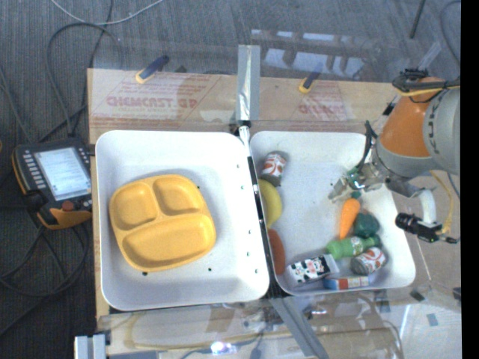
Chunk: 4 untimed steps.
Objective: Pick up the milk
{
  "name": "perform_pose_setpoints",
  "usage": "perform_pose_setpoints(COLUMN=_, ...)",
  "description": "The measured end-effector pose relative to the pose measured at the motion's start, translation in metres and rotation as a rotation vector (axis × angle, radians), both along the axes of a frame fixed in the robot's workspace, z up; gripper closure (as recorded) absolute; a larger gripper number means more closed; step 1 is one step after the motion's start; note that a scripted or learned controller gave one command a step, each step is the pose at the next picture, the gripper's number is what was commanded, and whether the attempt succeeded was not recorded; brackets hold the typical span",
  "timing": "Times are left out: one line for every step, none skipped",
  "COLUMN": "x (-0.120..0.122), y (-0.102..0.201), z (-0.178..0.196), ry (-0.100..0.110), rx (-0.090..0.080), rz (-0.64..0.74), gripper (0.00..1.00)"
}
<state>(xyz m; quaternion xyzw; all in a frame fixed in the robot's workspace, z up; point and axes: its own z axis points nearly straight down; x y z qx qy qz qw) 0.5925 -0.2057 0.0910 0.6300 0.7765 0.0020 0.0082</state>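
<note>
The milk (310, 268) is a small white carton with black cow spots, lying on its side at the front of the right bin (314, 149). My gripper (346, 188) hangs over the right side of that bin, well behind the milk and just above the top of an orange carrot (349, 217). Its fingers look open, with nothing between them. The grey arm with its orange band (408, 129) reaches in from the right.
Around the milk lie a green bottle (348, 245), a small can (370, 260), a flat tube (346, 283) and a red item (276, 249) by the left wall. A second can (275, 167) and a yellow fruit (271, 203) sit further back. The left bin holds a yellow divided plate (162, 220).
</note>
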Motion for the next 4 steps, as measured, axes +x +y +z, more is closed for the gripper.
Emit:
perform_pose_setpoints(x=0.073, y=0.081, z=-0.001, ry=0.002, rx=0.006, rz=-0.218, gripper=1.0)
perform_pose_setpoints(x=0.013, y=0.106, z=0.001, ry=0.0, rx=0.003, rz=-0.1, gripper=1.0)
perform_pose_setpoints(x=0.052, y=0.106, z=0.0, ry=0.005, rx=0.008, rz=-0.279, gripper=1.0)
perform_pose_setpoints(x=0.044, y=0.082, z=-0.001, ry=0.001, rx=0.015, rz=-0.425, gripper=1.0)
